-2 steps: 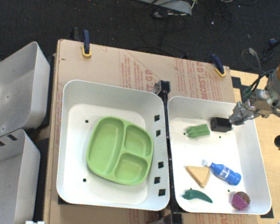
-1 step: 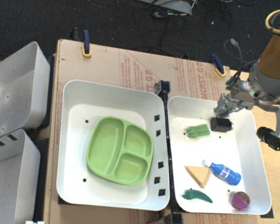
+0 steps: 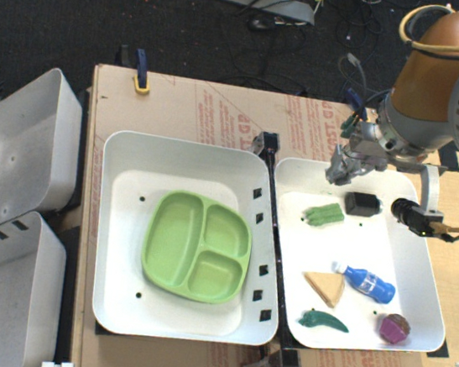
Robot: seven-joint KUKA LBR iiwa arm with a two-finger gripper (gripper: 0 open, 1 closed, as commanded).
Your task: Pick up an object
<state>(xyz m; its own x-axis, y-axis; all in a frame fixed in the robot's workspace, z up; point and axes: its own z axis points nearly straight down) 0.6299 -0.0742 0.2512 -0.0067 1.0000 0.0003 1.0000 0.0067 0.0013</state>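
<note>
Green, a divided plate (image 3: 197, 248) lies in the middle of the left bin (image 3: 116, 205) on the desk. In the right bin (image 3: 433, 275), around a tan wedge (image 3: 325, 287): a green block (image 3: 323, 214) at 12 o'clock, a dark green pepper (image 3: 324, 321) at 6, a blue bottle (image 3: 368, 283) at 3, a purple ball (image 3: 395, 328) at 4, a black block (image 3: 362, 204) at 1. The jaws (image 3: 338, 175) hang over the bin's 11 o'clock corner, above the green block; whether released or clenched I cannot tell.
</note>
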